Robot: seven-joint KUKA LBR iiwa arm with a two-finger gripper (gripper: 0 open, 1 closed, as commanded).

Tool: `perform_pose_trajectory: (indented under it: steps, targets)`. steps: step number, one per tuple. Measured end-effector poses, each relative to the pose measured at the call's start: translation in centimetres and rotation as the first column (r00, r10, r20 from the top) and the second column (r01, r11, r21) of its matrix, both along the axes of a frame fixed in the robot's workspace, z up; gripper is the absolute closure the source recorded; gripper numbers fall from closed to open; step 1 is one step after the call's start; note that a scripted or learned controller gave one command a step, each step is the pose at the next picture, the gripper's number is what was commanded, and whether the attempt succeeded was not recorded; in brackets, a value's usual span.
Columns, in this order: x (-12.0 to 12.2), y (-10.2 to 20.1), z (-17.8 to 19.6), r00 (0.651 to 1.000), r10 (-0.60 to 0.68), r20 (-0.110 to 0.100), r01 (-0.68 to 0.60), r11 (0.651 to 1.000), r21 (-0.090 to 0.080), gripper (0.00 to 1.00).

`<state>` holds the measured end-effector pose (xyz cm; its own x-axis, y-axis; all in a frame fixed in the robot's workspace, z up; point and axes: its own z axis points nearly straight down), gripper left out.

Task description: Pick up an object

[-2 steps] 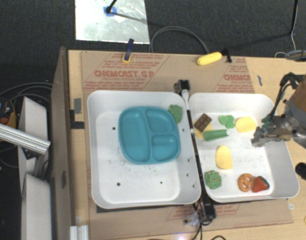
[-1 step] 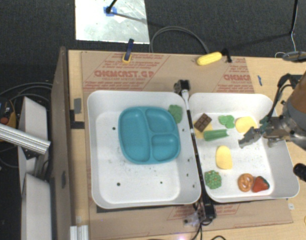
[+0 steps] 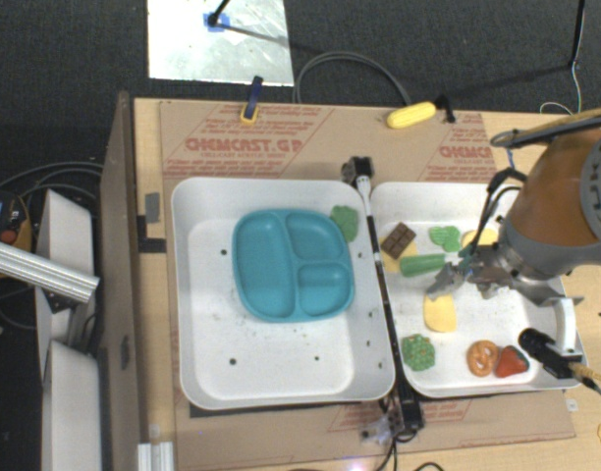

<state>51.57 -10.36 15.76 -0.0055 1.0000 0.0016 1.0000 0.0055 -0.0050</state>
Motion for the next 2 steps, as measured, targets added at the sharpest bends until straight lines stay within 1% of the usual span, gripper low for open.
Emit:
perform_pose_trajectory:
  steps: [1,2]
  targets:
    - [1.6,0.0,-7.7,1.000,-0.003,0.004,0.003,1.000,-0.002,0.00]
    - [-0.5,-0.8,-2.6,1.000,-0.005,0.008,0.005,1.000,-0.002,0.00]
